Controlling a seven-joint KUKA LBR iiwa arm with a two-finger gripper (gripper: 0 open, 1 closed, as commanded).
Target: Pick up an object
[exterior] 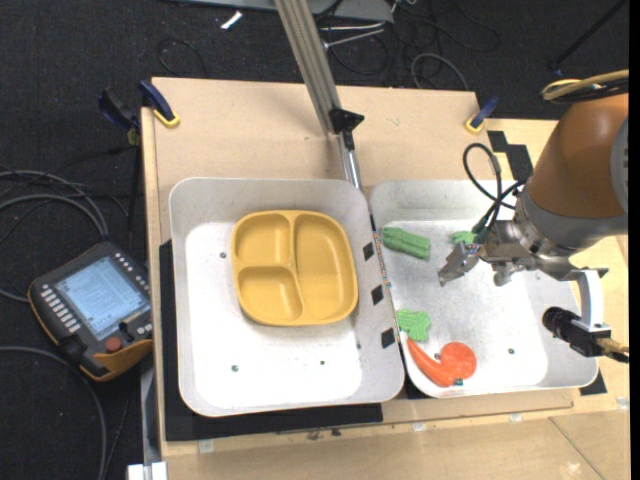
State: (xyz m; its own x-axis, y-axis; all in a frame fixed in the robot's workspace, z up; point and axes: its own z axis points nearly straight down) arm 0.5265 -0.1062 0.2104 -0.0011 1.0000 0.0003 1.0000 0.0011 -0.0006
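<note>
My gripper (477, 271) hangs over the middle of the right bin (530, 353), open, with bare bin floor between its fingers. A small green piece (462, 236) lies just behind the gripper's left finger (452, 266). A green ridged block (405, 242) rests at the bin's back left. Near the front left sit a green leafy piece (413, 323) and an orange carrot-like toy (445, 362), close together.
A yellow three-compartment plate (295, 268) sits in the left bin (200, 368). A slanted metal pole (310, 48) comes down to the bins' shared back edge. A black cable (490, 183) loops off the wrist. A teach pendant (95, 308) lies left of the bench.
</note>
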